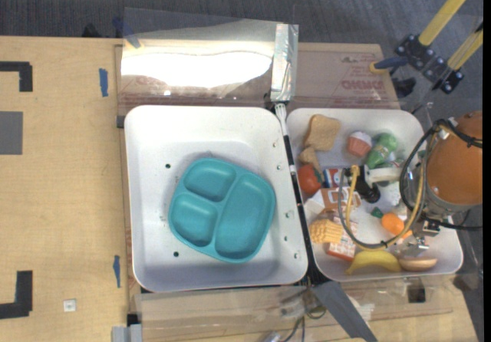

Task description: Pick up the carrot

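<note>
The carrot (393,223) is a small orange piece with a bit of green at its left end. It lies in the right bin (449,256), towards the front right among other toy foods. My gripper (418,238) hangs under the orange-banded wrist just to the right of the carrot, low over the bin floor. The wrist and looping cables hide most of the gripper, and nothing is visibly held in it.
Around the carrot lie a banana (376,260), a sausage (418,261), corn (326,231), a red tomato (308,179), bread (322,132) and a green item (383,149). The left bin (146,141) holds a teal divided plate (222,208).
</note>
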